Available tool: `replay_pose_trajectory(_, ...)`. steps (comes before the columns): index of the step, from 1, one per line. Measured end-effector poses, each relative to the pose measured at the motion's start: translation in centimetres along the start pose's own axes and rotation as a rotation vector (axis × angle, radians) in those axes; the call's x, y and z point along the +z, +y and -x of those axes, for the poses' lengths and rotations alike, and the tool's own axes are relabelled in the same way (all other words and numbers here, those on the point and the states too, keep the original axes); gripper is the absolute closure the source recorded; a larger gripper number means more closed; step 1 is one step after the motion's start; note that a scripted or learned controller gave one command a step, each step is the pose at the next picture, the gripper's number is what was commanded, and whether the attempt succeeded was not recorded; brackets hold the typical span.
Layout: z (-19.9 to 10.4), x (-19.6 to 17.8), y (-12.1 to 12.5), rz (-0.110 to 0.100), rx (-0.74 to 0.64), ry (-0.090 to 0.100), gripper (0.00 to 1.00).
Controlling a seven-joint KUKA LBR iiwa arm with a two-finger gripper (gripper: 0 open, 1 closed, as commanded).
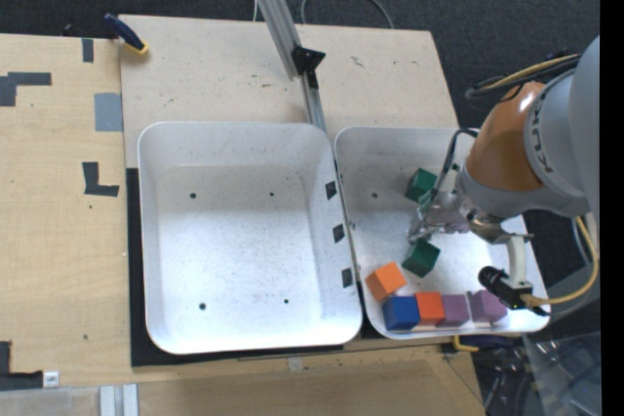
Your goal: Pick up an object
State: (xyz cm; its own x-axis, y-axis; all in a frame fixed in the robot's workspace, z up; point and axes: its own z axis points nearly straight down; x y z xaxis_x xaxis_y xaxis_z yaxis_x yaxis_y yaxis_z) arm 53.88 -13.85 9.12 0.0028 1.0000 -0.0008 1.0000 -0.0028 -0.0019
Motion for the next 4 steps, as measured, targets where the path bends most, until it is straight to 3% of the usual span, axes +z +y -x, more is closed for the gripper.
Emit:
replay_pose_trajectory(1,-0.7,-3.5,0.5,0.003,-0.005,0.001,1.00)
replay_pose_trajectory(2,-0.5,0.1,-0.1,-0.001,-0.003,0.000,1.00)
replay_pose_trajectory(3,-2.6,-8.1,3.4,0.010,-0.008,0.000,1.00)
replay_pose_trajectory(4,-4.0,-12.6,13.3,0.009,-0.007,-0.001,1.00)
